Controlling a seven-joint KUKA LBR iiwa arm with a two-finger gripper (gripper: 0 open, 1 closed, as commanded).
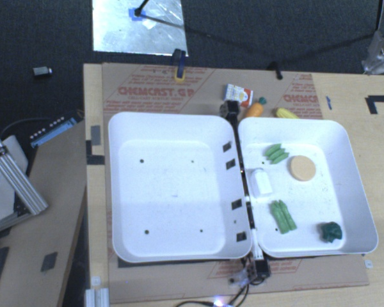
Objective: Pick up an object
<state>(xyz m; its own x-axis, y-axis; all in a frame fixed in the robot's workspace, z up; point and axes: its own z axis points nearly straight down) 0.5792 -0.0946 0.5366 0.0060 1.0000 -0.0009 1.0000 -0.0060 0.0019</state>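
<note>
The right bin [355,171] holds several small objects. A tan round disc [303,168] lies near its middle. Up and left of the disc rests a light green pod-like piece [276,153]. A white block [262,183] lies by the bin's left wall. Below it sits a green ridged vegetable piece [283,215]. A dark green lump [331,231] occupies the front right corner. The left bin [125,190] shows only its bare white floor.
Behind the bins, on the brown board, lie an orange carrot-like toy [254,109], a yellow toy [286,114] and a small white and red packet [237,94]. A blue and yellow clamp [178,65] stands at the board's back edge. A metal frame [13,178] leans at left.
</note>
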